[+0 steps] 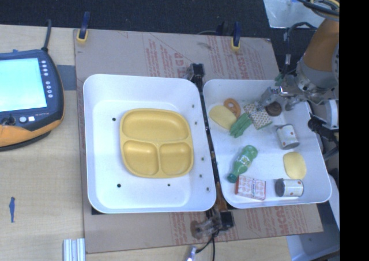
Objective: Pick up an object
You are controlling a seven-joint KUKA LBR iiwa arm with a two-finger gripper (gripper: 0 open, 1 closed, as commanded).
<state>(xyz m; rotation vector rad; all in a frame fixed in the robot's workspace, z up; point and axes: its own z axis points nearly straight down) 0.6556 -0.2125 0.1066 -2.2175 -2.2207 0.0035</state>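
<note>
The right bin (323, 193) holds several small objects: a pale yellow lump (221, 117), an orange ring (232, 106), a green piece (241, 125), a checkered packet (259, 116), a grey can (286, 136), a yellow oval (294, 165), a green bottle (242, 162), a red-and-white box (251, 187) and a second can (288, 187). My gripper (275, 103) hangs low over the bin's far right part, just beside the checkered packet, with a small brown round thing (274, 108) at its tip. The arm comes down from the upper right.
The left bin (98, 139) carries a yellow divided tray (157, 142). A teach pendant (26, 95) lies on the bench at far left. Clamps (82, 29) pin the cardboard at the back edge. Cables hang near the arm at the right.
</note>
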